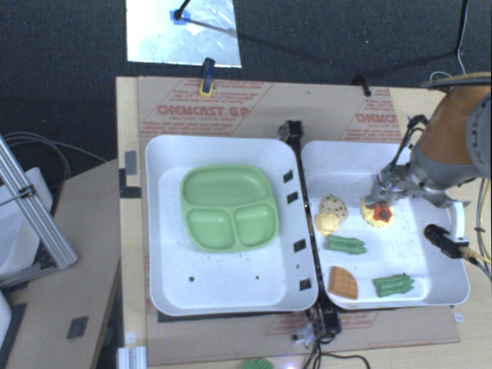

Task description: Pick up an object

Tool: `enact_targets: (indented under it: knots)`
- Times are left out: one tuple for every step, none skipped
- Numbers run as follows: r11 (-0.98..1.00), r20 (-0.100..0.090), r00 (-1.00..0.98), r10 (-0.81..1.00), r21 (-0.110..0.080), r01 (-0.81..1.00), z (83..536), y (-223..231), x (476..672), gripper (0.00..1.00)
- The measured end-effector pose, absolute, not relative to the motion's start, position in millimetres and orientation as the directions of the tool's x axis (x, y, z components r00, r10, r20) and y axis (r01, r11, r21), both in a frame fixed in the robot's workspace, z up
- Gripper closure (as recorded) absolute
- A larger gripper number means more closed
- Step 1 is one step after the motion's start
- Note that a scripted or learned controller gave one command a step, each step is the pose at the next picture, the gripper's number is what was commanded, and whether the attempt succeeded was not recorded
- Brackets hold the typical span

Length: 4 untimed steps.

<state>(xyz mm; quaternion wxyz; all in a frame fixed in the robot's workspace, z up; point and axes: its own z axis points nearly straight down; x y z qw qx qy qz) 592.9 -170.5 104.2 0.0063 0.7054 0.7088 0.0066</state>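
Small yellow-and-red toy food piece [378, 215] in the right bin, right of a speckled cookie.

Red print on the board under my bins

I read "CHEMCAST GP" in red on the board [201, 111] behind the left bin [157, 229]; the same red mark repeats behind the right bin [450, 287], cut off and not fully legible.

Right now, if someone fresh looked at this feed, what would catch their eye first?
Probably the pale green three-compartment plastic tray, lying alone in the left white bin. Next, the grey arm's gripper, down in the right white bin over a small yellow and red toy food piece. Around it lie a speckled cookie, two green bean-like pieces and an orange waffle-patterned square.
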Motion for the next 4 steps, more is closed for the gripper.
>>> enact_targets:
  knots:
    - [0.006,0.0,-0.006,1.0,0.002,1.0,170.2,-102.8,590.2,1.0]
    - [0.003,0.0,-0.003,1.0,0.002,1.0,168.2,-105.1,590.3,0.0]
    - [-0.004,-0.002,0.004,1.0,0.003,1.0,81.7,-193.2,595.3,0.0]
    - [0.0,-0.002,0.0,1.0,0.005,1.0,86.3,-179.8,570.2,0.0]
